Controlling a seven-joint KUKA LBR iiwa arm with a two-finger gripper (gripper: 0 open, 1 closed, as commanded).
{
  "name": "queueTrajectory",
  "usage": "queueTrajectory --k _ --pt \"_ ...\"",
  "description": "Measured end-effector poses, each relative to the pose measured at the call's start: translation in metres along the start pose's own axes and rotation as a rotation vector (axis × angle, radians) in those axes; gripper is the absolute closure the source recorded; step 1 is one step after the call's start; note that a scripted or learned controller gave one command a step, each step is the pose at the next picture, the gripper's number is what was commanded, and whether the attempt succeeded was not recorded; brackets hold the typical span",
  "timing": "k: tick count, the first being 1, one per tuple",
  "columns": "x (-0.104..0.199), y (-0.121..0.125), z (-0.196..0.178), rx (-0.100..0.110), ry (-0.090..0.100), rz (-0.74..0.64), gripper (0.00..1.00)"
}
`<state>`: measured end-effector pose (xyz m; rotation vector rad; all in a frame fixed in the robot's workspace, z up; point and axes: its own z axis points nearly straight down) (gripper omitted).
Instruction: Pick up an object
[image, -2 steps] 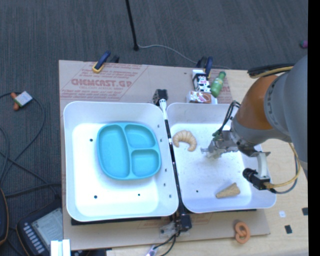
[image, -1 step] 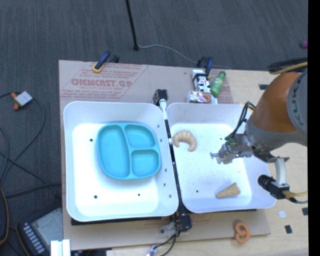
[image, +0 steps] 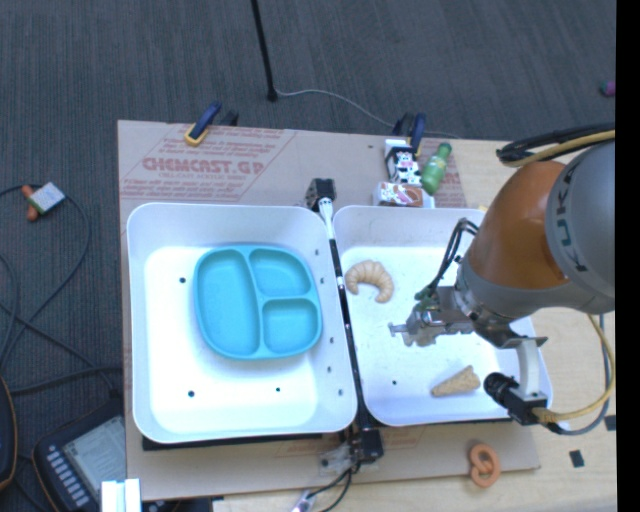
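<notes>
jaws (image: 412, 331) hang low over bare floor of the right bin (image: 400, 392), nothing between them; can't tell if parted or closed from here. Pick looks not done yet. Candidates both loose in that bin: croissant (image: 371, 279), tan, curved, ridged, up-left of jaws; cone-shaped pastry (image: 456, 381), beige wedge, down-right, near front wall. Left bin (image: 165, 405) holds a glossy blue three-compartment plate (image: 257, 301), smooth plastic. Bins on table (image: 230, 165), cardboard-like sheet

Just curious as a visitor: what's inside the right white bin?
A croissant and a cone-shaped piece lie in the right bin. The arm covers its right part.
</notes>
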<state>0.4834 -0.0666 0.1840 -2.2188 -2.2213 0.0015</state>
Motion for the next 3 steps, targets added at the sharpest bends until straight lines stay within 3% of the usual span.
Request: queueTrajectory --k 1,2,3 --pt "0.000 0.000 0.000 0.000 0.000 0.001 0.00" --pt "-0.038 0.027 0.097 -0.007 -0.002 0.002 0.00" --pt "-0.039 0.028 0.086 -0.009 -0.005 0.003 1.00"
